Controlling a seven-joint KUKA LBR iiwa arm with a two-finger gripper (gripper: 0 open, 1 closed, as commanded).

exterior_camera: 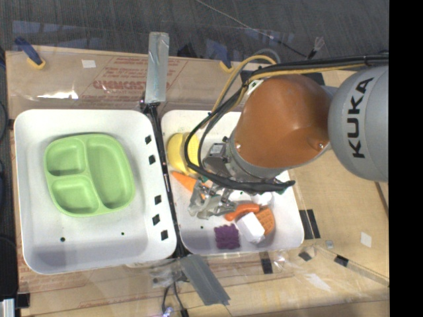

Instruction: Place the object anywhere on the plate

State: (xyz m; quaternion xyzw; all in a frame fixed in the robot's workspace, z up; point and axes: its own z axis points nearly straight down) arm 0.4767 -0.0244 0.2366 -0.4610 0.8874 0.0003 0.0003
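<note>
Reaching in from the right, the arm (310, 121) hangs over the right bin (291, 233), its orange band covering much of that bin's upper half. The gripper (206, 203) sits low at the bin's left-centre, among the objects. Its metal fingers are partly masked by cables and the wrist, so whether they are spread or pressed together cannot be told, and no object is visibly pinched between them.

Contents of the right bin:
- a yellow banana (176, 152) at the upper left, against the dividing wall;
- an orange carrot-shaped piece (184, 180) just below the banana, close to the gripper;
- a purple grape cluster (227, 237) near the front edge;
- a white block (250, 228) beside the grapes, touching an orange waffle-textured piece (266, 220);
- a thin orange-red item (241, 211), possibly a pepper, just right of the gripper.

The green plate (89, 174), with three compartments, lies in the left bin (39, 243), well apart from the gripper.
</note>
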